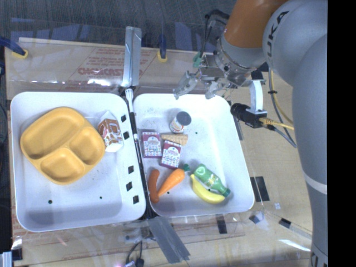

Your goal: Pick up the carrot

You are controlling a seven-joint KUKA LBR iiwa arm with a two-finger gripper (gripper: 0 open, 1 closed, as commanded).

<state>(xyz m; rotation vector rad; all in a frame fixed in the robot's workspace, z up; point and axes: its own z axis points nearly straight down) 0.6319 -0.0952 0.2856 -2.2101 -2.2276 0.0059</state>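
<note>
In the right bin lies the carrot — claw spread, empty, above.

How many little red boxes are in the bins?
2, both in the right bin: one box left of the middle, the other box touching it on the right, just above the carrot.

carrot hemmed by sausage (left), banana, open above

arm: reaching in from right | fingers: spread, holding nothing
</note>
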